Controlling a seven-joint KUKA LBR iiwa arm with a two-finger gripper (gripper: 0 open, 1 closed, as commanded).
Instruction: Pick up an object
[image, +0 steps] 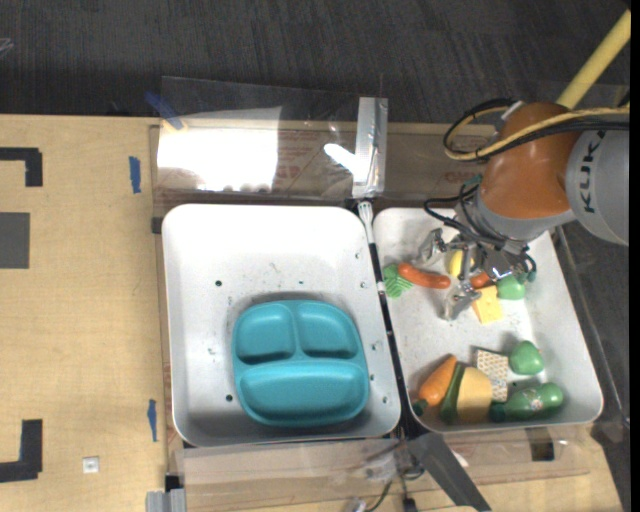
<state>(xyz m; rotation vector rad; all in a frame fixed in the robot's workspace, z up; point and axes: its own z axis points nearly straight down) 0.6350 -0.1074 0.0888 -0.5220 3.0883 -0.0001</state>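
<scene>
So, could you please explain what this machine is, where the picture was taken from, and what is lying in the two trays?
This is one picture from a fixed camera above the bench, looking down at a slant. The grey arm with the orange band is a robot reaching in from the right. Its gripper hangs low in the right white bin, among small toy foods: a carrot beside it, a yellow block, and a cluster nearer the front edge including an orange piece and a green piece. Whether the gripper holds anything is unclear from here. The left white bin holds a teal divided tray.
</scene>
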